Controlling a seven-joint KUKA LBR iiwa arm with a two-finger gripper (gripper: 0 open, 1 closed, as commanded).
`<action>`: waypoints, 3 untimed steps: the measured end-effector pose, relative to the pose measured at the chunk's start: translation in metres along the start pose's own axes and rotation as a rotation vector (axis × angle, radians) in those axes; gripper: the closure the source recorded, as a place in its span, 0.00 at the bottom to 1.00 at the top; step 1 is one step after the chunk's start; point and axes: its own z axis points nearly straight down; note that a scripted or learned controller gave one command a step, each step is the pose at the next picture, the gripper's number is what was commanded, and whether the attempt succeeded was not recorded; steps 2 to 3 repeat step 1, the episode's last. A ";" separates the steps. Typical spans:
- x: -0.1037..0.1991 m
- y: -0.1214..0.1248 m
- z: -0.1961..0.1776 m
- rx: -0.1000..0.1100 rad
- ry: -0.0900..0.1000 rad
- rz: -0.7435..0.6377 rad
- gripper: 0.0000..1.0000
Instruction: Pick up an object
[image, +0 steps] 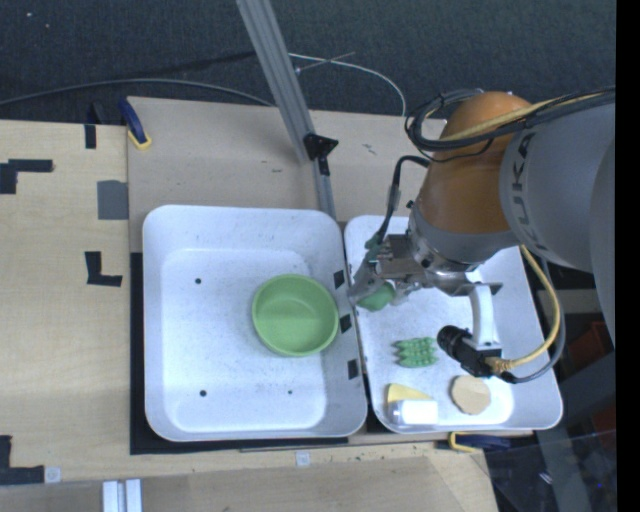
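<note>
My gripper (380, 292) hangs over the left edge of the right bin (535, 400), under the orange band of the arm. A small dark-green object (375, 297) sits between its two fingers, and the fingers are closed against it. In the same bin lie a green ridged toy (415, 351), a yellow-and-white block (408, 402) and a tan round disc (470, 395). A light-green bowl (293, 315) stands upright in the left bin (180, 250).
The raised rims of the two bins meet just left of the gripper. A grey pole (285, 85) slants down from the top to the bins' back edge. The arm's cable and a black fitting (460, 345) hang over the right bin's middle.
</note>
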 end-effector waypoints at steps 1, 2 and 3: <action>0.055 -0.011 -0.003 0.001 0.000 0.000 1.00; 0.055 -0.011 -0.003 0.001 0.000 0.000 1.00; 0.055 -0.011 -0.003 0.001 0.000 0.000 1.00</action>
